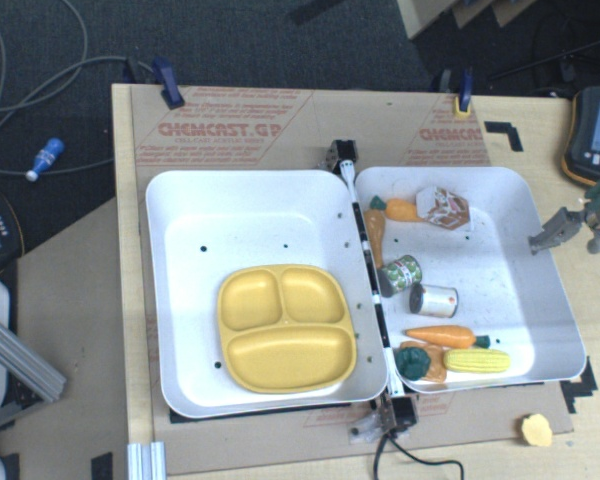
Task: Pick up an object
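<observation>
At right bin (520, 193) rim: jaws (552, 233) state unclear; bin's right half open.

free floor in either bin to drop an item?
Left bin: bare strip behind the yellow plate. Right bin: open right half, between the wrapper and the corn. Crowded: its left edge, from the cans to the carrot.

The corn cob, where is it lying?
The corn cob lies in the right bin, near its front edge, just below the carrot.
</observation>
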Controlling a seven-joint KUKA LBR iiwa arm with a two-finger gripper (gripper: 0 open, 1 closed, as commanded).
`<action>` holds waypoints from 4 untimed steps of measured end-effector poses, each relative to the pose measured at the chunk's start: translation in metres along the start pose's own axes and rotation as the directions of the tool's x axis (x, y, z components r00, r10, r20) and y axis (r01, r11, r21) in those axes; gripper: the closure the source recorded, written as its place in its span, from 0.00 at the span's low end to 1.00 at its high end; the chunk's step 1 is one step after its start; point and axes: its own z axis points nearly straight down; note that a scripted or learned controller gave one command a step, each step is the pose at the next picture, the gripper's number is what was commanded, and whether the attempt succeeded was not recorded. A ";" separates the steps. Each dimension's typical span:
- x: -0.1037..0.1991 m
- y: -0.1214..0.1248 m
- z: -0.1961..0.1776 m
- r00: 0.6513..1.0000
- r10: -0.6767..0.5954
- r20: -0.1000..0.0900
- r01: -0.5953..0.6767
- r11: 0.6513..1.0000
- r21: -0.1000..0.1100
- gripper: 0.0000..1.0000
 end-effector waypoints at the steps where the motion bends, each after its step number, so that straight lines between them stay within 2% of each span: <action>1: 0.047 0.125 0.127 1.000 -0.009 0.002 0.009 1.000 -0.013 0.00; 2: 0.038 0.138 0.142 1.000 0.002 0.007 -0.002 1.000 -0.015 0.00; 4: 0.052 0.144 0.149 1.000 0.004 0.011 -0.004 1.000 -0.022 0.00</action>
